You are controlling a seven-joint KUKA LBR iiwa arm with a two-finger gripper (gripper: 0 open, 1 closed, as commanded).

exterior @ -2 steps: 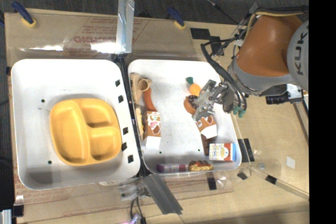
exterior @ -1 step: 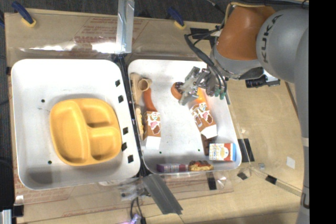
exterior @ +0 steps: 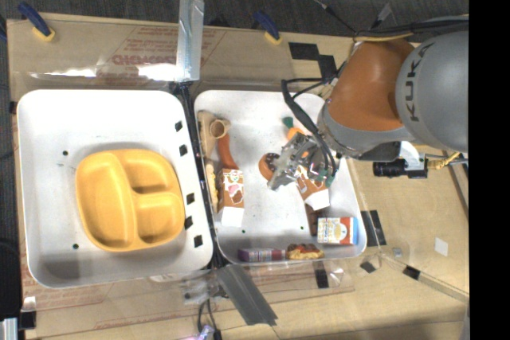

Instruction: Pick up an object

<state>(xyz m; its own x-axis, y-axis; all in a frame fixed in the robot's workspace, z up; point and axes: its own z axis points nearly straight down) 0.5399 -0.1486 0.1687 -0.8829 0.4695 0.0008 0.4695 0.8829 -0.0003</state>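
Grey and orange, the arm looms nearest the lens. Left bin holds a yellow divided tray. Right bin holds scattered toy food; a small orange piece lies just left of the gripper; whether it grasps anything I cannot tell.

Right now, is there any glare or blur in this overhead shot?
Camera view: glare on the clear tape above the left bin; soft sheen on the yellow tray; the tool looks slightly smeared; small items along the right bin front wall are hard to make out.
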